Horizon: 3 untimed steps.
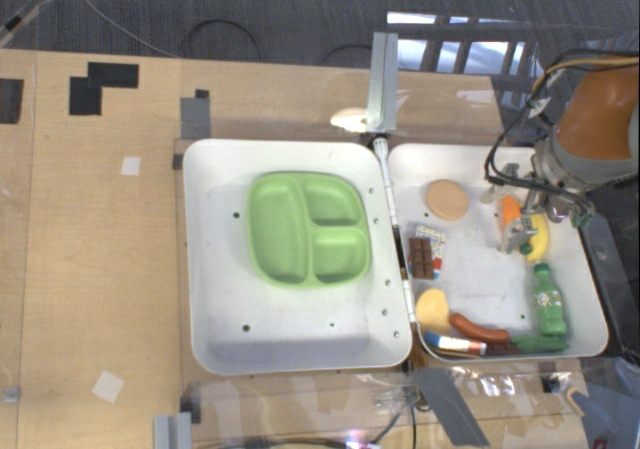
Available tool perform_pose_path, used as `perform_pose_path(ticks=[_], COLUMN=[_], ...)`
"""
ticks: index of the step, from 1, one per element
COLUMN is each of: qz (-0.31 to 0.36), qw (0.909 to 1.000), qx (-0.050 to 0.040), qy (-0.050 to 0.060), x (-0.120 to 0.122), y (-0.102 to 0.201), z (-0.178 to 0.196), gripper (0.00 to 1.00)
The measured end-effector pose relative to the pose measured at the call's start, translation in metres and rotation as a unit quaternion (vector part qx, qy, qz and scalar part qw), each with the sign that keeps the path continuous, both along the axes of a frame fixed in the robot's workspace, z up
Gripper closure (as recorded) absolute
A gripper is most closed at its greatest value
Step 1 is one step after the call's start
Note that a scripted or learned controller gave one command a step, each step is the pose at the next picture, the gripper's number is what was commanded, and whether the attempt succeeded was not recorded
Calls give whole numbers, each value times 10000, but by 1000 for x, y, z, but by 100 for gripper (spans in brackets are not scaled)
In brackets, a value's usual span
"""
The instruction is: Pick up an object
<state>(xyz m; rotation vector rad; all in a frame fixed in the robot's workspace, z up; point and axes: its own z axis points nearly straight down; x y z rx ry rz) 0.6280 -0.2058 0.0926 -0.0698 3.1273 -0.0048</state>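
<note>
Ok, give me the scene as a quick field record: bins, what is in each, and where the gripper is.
left bin: holds a green divided plate, lying flat near the middle
right bin: holds several small items
round tan disc: near the bin's far side
brown bar: by the left wall
green bottle: lying along the right wall
sausage: at the near edge
yellow item: just under the gripper
gripper: low over the right bin's far right part; grasp cannot be judged
</note>
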Motion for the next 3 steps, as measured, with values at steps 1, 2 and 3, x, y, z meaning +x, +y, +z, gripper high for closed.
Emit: perform_pose_path(ticks=[1,2,3], qz=[779,704,1122], qw=[9970,9975,9937], qx=[-6,-8,-19], qy=[7,0,-28], x=[-39,-90,-100], y=[3,4,53], z=[-4,-3,-2], gripper=[0,0,0])
